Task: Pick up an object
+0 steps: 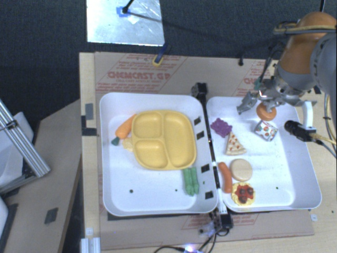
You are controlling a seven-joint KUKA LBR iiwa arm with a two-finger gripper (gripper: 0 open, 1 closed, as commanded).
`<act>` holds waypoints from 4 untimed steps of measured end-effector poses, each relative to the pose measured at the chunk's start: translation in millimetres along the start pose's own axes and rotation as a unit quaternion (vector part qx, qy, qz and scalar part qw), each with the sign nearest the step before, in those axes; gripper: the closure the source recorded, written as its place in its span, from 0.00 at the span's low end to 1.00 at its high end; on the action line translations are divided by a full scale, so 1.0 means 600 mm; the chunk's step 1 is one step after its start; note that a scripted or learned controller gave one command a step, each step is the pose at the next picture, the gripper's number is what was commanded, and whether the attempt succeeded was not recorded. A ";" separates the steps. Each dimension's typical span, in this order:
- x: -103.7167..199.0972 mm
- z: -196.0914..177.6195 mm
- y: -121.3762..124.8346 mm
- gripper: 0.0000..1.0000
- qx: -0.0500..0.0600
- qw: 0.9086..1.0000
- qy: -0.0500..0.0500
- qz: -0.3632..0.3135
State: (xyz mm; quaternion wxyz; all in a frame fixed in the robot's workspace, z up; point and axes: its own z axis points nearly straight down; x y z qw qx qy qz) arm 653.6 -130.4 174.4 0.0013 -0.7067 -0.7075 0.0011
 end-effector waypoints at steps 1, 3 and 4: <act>0.003 0.070 0.003 0.00 -0.001 1.000 0.000 -0.001; 0.001 0.053 0.013 1.00 -0.013 1.000 -0.003 -0.002; -0.004 -0.027 0.028 1.00 -0.005 1.000 -0.001 -0.002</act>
